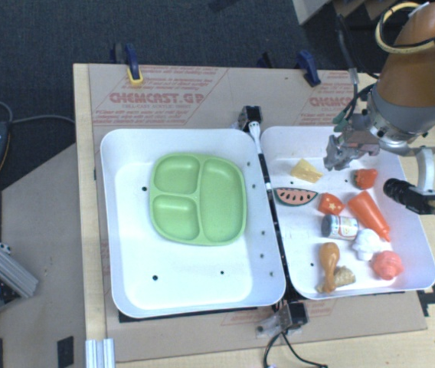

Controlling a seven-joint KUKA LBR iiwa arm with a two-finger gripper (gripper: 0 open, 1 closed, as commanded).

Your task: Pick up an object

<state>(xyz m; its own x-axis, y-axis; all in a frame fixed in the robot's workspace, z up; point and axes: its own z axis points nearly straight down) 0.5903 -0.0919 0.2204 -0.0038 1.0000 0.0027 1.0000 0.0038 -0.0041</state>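
Fingers (338, 159) low over right bin (424, 245), spread or pressed together impossible to tell, nothing seen between them; just beside cheese (305, 172), near melon (293, 197), carrot (371, 213), drumstick (329, 264). Green plate (199, 199) in left bin (129, 228). "CHEMCAST" printed red on desk (95, 113); dark carpet beyond

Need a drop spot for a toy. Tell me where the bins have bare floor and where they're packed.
Left bin: bare floor all around the green divided plate, widest along the near edge. Right bin: a bare strip near the watermelon slice and below it, left of the drumstick. Crowded: the right bin's middle and right, from carrot to pincer.
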